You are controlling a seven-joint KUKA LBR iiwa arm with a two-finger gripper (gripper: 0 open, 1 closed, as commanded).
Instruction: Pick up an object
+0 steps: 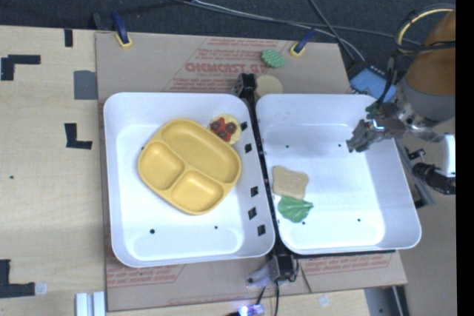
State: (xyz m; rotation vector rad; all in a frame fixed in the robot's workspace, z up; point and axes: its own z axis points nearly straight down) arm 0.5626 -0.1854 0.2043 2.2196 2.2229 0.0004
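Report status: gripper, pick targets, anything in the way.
Gripper over right white bin, right side. Tan bread-like slice and green leaf piece lie at that bin's left edge, untouched. Nothing between.

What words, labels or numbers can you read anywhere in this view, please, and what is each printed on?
"CHEMCAST GP", roughly: red print on the brown board behind the left bin; blurred, so the reading is uncertain.
Smaller red lines beneath it: too blurred to read.
Red print on the board's front edge: too small to read.

Tan slice [289,181] — touching green leaf [295,210].
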